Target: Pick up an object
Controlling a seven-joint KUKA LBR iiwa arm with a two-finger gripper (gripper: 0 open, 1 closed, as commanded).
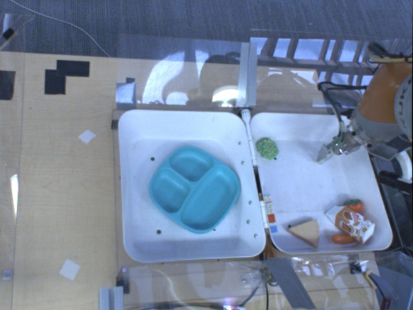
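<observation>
Arm [387, 102] cut off by right edge.

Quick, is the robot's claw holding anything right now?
Gripper: nothing between its fingers; it hangs over bare floor in the right bin, apart from the green ball. Open or shut cannot be told.

arm [387, 102]: enters from the right edge, orange band uppermost, grey wrist below | gripper [328, 154]: points down and to the left, held low (tip small and blurred) | nothing seen between the jaws
</observation>
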